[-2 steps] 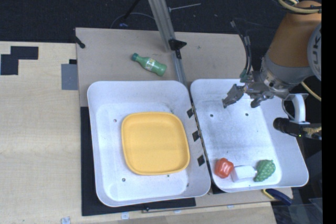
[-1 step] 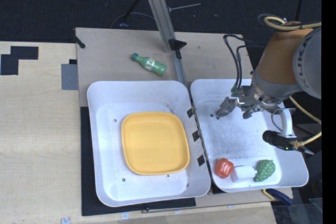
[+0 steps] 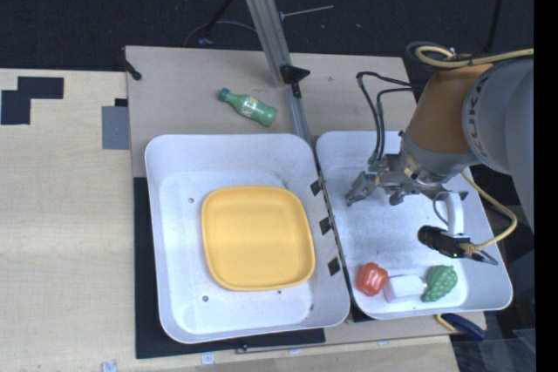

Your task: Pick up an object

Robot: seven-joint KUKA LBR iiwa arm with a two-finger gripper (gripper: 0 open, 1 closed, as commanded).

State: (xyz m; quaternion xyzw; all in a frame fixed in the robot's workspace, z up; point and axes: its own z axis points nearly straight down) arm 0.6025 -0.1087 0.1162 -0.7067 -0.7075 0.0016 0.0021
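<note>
The rounded-square yellow plastic plate [image 3: 258,237] is smooth with a soft sheen; the shallow white plastic bin [image 3: 174,187] under it looks matt and faintly speckled. At the plate's 12 o'clock, a glossy green plastic bottle [image 3: 248,106] lies on the matt pale wooden bench [image 3: 174,83], and at 4 o'clock sits a shiny red toy pepper [image 3: 372,278].

A yellow plate [image 3: 258,238], square with rounded corners, lies flat and right side up in the middle of the left bin [image 3: 166,187], at the lower centre of the frame. Three small things sit in a row along the near edge of the right bin [image 3: 384,231], at lower right: a red vegetable [image 3: 371,278] (perhaps a pepper or tomato), a white block [image 3: 403,287] just beside it, and a lumpy green piece [image 3: 440,282] touching the block.
</note>
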